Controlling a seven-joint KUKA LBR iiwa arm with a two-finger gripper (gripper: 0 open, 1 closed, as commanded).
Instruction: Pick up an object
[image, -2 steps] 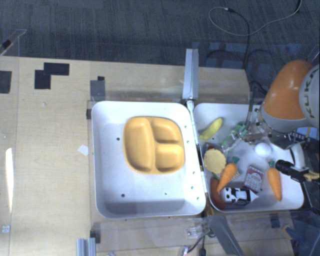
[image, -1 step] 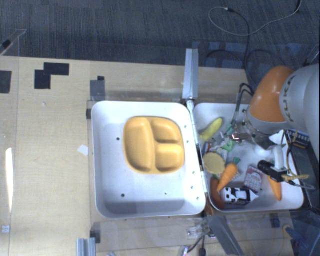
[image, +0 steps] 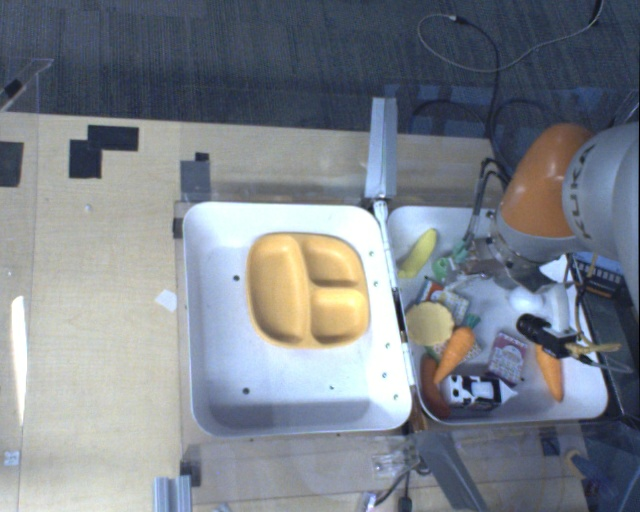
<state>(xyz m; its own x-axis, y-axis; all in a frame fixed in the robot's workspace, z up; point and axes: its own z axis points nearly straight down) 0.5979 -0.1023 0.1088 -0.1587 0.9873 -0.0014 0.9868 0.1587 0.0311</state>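
In the right bin (image: 592, 405) lie a yellow banana (image: 418, 253), a round pale-yellow piece (image: 429, 322), an orange carrot (image: 455, 352), a second carrot (image: 551, 375), a pink packet (image: 507, 357) and a black-and-white toy (image: 472, 392). My gripper (image: 462, 268) is down in the upper middle of this bin, just right of the banana and above the round yellow piece. A small green and red item (image: 438, 275) lies right by it. The wrist hides whatever is directly under the gripper.
The left bin (image: 215, 330) holds a yellow divided tray (image: 305, 288). A metal post (image: 381, 150) stands at the back between the bins. Black cables (image: 480, 50) trail behind the right bin. The items in the right bin are crowded together.
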